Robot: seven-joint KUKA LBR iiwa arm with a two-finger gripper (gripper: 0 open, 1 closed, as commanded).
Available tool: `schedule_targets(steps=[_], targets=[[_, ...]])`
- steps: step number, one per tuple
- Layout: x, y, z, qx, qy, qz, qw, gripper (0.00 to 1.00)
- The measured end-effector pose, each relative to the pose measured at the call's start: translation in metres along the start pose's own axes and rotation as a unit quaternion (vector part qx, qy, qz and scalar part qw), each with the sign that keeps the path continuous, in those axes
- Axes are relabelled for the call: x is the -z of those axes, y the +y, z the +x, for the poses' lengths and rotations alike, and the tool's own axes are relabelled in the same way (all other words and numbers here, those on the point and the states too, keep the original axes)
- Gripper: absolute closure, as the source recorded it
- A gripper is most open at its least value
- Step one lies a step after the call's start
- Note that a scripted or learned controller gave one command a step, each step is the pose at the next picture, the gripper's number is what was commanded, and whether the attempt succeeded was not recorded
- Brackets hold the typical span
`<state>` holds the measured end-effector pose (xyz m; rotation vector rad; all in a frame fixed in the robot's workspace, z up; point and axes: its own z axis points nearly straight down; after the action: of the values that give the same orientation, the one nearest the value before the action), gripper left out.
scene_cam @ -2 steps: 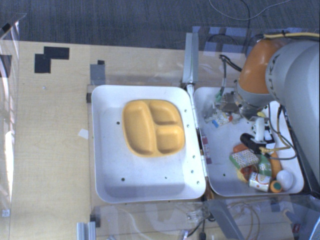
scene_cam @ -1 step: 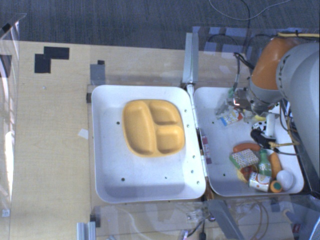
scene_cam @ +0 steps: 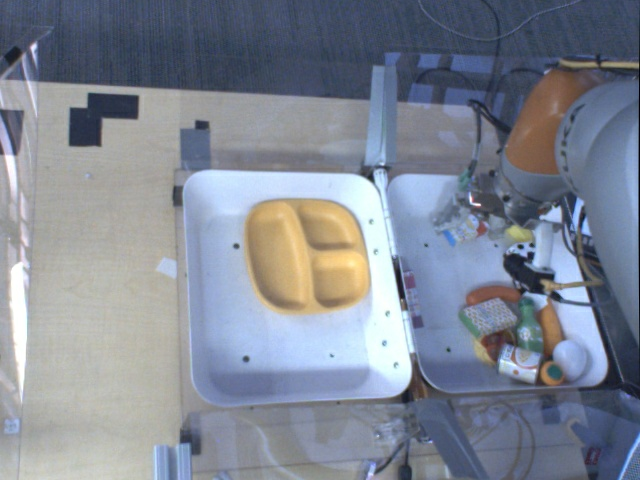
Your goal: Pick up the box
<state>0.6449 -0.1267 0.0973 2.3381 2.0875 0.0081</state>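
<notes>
Arm over the right bin, box in the clutter below the jaws.

I see the box (scene_cam: 490,317), green-rimmed with a patterned top, well below the jaws (scene_cam: 480,204), whose state I cannot tell. Around it in the right bin (scene_cam: 430,348): a green bottle (scene_cam: 528,328), small cans, reddish pieces. Left bin (scene_cam: 210,348) holds a yellow divided tray (scene_cam: 305,254). Pale wooden table (scene_cam: 100,268).

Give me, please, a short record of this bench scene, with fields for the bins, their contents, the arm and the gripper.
left bin: holds a yellow divided tray, lying flat
right bin: a heap of small items at its near right corner
box: patterned packet in that heap, untouched
arm: reaches in over the right bin's far side
gripper: low near a crumpled wrapper; finger state unclear
</notes>
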Motion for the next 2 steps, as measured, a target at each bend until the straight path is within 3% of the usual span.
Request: schedule_targets(steps=[1,2], targets=[[0.142,0.0083,0.0524,0.009,0.0,0.001,1.0,1.0],[0.1418,0.0082,0.0524,0.01,0.0,0.002,1.0,0.0]])
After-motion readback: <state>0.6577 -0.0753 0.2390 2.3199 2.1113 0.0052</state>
